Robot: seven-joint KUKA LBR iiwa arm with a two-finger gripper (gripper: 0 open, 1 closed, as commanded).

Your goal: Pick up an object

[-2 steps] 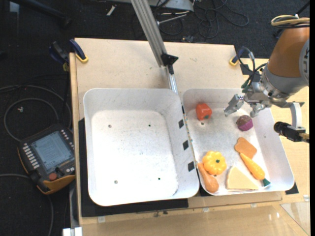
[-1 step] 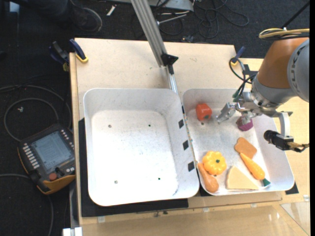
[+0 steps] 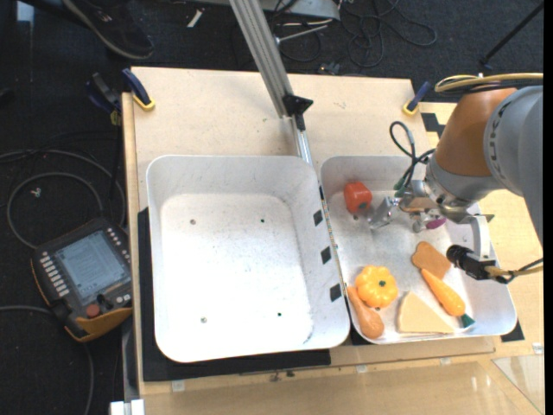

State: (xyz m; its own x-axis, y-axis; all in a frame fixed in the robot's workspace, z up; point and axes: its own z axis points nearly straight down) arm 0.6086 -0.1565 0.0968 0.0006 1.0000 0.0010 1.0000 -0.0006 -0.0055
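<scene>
My gripper [image 3: 378, 212] hangs low in the right bin [image 3: 501, 318], in its upper middle. It is open, with nothing between its fingers. A red block [image 3: 357, 195] lies just to its left, almost touching. Nearer the front of the same bin lie a yellow toy pumpkin [image 3: 377, 285], an orange carrot [image 3: 444, 292], a pale cheese wedge [image 3: 423, 316], a brown biscuit [image 3: 430, 258] and an orange sausage shape [image 3: 366, 315]. A small purple thing [image 3: 435, 223] peeks out under the wrist.
The left bin [image 3: 173, 188] lies beside the right one, sharing a raised rim [image 3: 324, 232]. A slanted metal pole [image 3: 268, 50] reaches the bins' back edge. Cables hang off the wrist at the right [image 3: 471, 262].
</scene>
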